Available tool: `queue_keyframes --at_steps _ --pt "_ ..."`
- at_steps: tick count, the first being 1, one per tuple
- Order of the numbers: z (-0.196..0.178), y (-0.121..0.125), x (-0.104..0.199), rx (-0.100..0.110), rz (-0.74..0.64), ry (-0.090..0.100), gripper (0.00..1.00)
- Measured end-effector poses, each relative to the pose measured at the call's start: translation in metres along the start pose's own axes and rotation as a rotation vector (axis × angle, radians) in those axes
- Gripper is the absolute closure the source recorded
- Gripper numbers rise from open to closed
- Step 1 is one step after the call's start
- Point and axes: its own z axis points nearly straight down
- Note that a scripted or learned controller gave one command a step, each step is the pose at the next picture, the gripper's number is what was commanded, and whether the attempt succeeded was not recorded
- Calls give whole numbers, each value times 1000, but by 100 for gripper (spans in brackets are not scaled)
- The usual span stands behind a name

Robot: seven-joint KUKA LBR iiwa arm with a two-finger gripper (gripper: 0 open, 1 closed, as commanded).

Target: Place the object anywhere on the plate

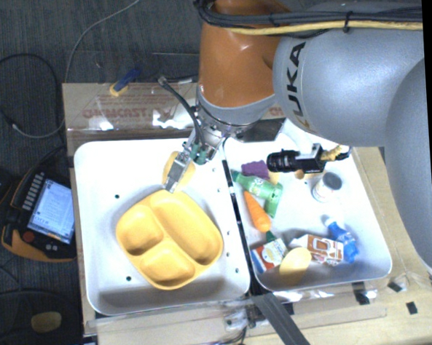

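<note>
— Found the two-finger gripper [174, 174]?

— Yes. Low over the left shallow white bin [99, 175], right at the far rim of the yellow three-compartment plastic plate [169, 240].

— Wide or narrow?

— Cannot tell; too blurred at the tip.

— And the thing to be placed?

— Spotted a small yellow-tan lump [180, 164] right at that tip, touching or just above the plate's far rim. Clamped or merely beside? Cannot tell that either.

— Anything across in the right shallow white bin [365, 217]?

— Plenty. Counted a purple block [256, 168] near the far left corner, a green packet [264, 191] just below it, and an orange carrot-shaped piece [259, 213] touching that. Noted a small white round cup [326, 187] toward the right wall. Along the near wall, picked out a blue scrap [341, 233], a red-and-white carton [326, 249] and a pale yellow rounded piece [296, 259]. Lying well apart from the plate, across the divide between the bins.
</note>
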Motion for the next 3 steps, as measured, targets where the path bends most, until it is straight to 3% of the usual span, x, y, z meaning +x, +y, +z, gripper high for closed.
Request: queue_keyframes --at_steps 1,2,3 --pt "55 -16 78 3 208 5 100" --pt "-32 46 5 1 149 1 100" --pt "68 42 54 1 -88 4 100"
